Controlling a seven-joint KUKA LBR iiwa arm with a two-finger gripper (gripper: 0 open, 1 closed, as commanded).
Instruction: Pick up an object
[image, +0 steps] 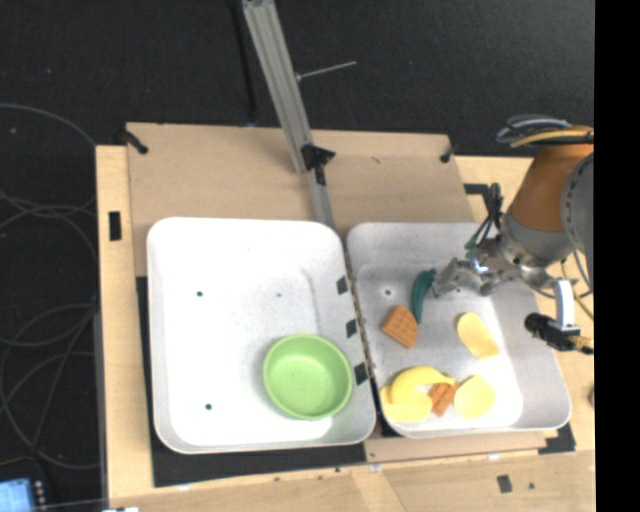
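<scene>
The left bin (200, 260) holds a green bowl (308, 375) near its front right corner; no readable writing shows anywhere. In the right bin (380, 250) lie an orange waffle-textured piece (400, 326), a dark green object (421, 293), yellow pieces (478, 335) and a small orange piece (441, 398). The gripper (462, 275) hangs just right of the green object; whether its claw is spread or pinching I cannot tell, and the arm (545, 205) is cut off at the right.

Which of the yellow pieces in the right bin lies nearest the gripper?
The lone yellow piece in mid-bin, just below the gripper; the other two sit by the front wall.
</scene>
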